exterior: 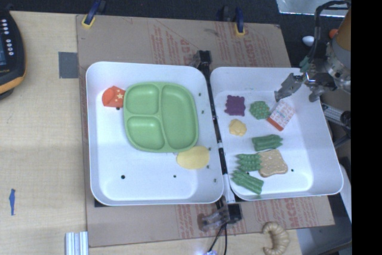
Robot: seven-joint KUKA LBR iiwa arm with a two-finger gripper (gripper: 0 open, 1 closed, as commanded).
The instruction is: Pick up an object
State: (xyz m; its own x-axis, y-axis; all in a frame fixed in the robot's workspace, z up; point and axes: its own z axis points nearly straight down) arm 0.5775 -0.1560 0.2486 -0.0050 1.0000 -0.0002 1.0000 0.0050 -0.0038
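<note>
My gripper [300, 91] hangs over the back right of the right bin [322, 158], open, with nothing between its fingers. Just below it lies a red and white packet [282, 114]. The same bin holds a purple piece [235, 105], a green broccoli-like piece [259, 110], a small yellow piece [237, 127], a green pickle [266, 141], green pods [247, 171] and a slice of toast [273, 163]. In the left bin [107, 176] sit a green divided plate [161, 116], a red piece [112, 97] and a yellow piece [193, 157].
Both bins rest on a cardboard sheet [149, 39] held by clamps [91, 14] at the back. A black and orange pendant [9, 51] lies at the far left. A tan curled object [276, 237] sits in front of the right bin.
</note>
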